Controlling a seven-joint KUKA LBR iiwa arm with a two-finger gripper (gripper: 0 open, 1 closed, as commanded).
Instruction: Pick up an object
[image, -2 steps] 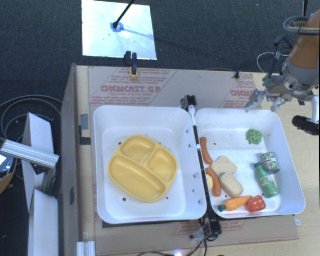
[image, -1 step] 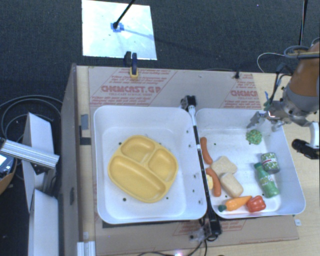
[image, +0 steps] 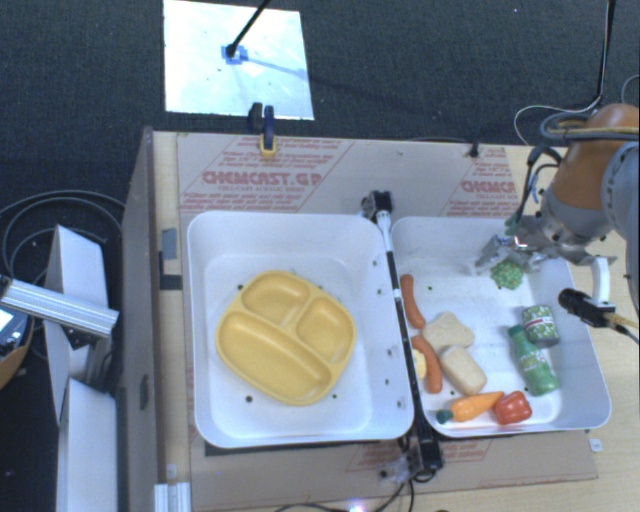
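Observation:
My gripper (image: 505, 256) hangs over the far part of the right bin (image: 590, 400), at the end of the grey arm with the orange band. A small leafy green toy vegetable (image: 508, 275) sits right under the gripper's tip, touching or nearly touching it. Whether it is gripped is too small to tell. Other objects lie nearer in the same bin: a green can (image: 538, 324), a green bottle (image: 534, 365), a red pepper (image: 513, 407), a carrot (image: 475, 405), two bread pieces (image: 447, 330) and two sausages (image: 411, 300).
The left bin (image: 215, 250) holds a yellow divided plate (image: 285, 335). A clamp (image: 379, 207) stands at the far end of the wall between the bins. Bare bin floor shows between the sausages and the green vegetable.

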